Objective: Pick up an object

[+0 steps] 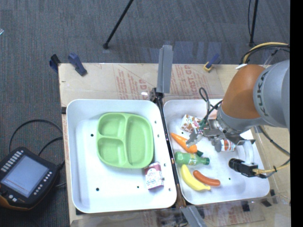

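Landmark: the right bin (258,186), one of two white bins side by side on the bench; all places below are given from it.

Arm: the grey arm with its orange band reaches in over the right bin's far right corner.

Gripper: the gripper (194,139) hangs low over the bin's left half, just above the carrot's near end. Whether anything sits between its fingers cannot be told at this slant.

Carrot: the carrot (182,142) lies in the bin's left half, close to the dividing wall. Its long axis runs on a diagonal, from the far left down toward the bin's middle.

Key relation: the carrot extends from under the gripper away to the left and slightly to the far side. By this reading it is the nearest thing to grasp, and a grip would need to close across that diagonal.

Neighbours: a green bottle (191,159) lies just on the near side of the carrot. A banana (193,179) and a sausage (207,178) lie nearer the bin's front wall. A printed packet (190,122) lies on the far side.

Left bin: the left bin (83,193) holds a green tray (125,139) and a small carton (154,176).

Stage: judged an approach, with nothing yet lifted.
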Controlling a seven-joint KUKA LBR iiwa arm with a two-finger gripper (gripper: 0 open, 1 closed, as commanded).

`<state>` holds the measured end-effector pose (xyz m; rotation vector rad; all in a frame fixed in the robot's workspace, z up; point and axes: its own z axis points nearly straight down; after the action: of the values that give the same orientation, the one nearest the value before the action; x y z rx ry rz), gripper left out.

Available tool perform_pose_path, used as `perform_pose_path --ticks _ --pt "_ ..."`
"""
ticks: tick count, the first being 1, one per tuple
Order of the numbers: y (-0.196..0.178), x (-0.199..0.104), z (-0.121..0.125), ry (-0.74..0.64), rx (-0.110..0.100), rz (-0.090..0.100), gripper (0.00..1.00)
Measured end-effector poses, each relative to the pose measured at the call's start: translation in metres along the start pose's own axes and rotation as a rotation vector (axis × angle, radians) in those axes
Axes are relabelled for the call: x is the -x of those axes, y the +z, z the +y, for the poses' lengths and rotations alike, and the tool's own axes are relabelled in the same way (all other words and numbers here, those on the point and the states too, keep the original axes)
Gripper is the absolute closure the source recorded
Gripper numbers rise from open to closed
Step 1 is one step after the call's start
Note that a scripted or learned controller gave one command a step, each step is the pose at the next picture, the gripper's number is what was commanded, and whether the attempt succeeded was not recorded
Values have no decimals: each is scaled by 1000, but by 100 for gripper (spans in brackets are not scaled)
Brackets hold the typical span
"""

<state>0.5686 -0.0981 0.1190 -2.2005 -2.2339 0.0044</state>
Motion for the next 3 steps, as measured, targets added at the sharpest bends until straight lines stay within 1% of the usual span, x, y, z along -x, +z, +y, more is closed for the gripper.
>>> perform_pose_path --ticks 1,2,3 --pt "33 -16 -40 -218 0 0 0" --pt "25 -13 -41 -208 -1 1 100" --pt "-67 -54 25 46 3 -2 100"
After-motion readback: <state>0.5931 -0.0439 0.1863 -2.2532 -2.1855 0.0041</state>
